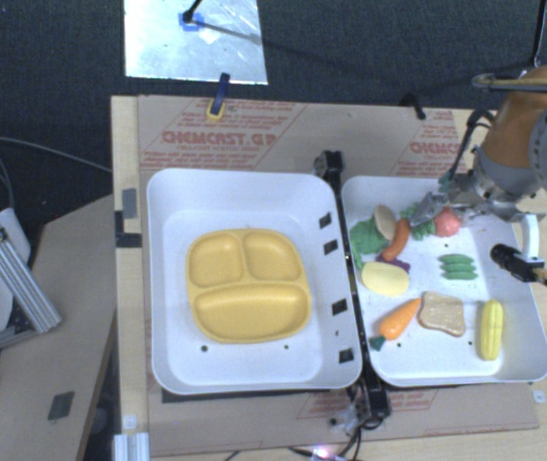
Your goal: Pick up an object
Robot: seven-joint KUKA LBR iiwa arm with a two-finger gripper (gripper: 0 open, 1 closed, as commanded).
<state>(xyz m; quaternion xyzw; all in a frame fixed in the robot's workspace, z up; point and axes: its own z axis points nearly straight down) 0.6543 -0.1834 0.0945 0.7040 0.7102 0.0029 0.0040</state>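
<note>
Toy food fills the right bin (538, 353) on the bench (283, 123): a corn cob (490, 329), a bread slice (443, 313), two carrots (399, 319), green beans (458, 265), a pale yellow piece (384, 279) and a red fruit (447, 224); the left bin (168, 200) carries a yellow divided plate (248, 284). The claw (439, 206) hangs low over the right bin's far edge, just beside the red fruit and near the upper carrot (397, 239); whether it is spread or closed I cannot tell, it is too small and cluttered. Nothing looks lifted; every piece appears to rest on the bin floor, so by my judgement both the grasp and the raise are left to do.
</note>
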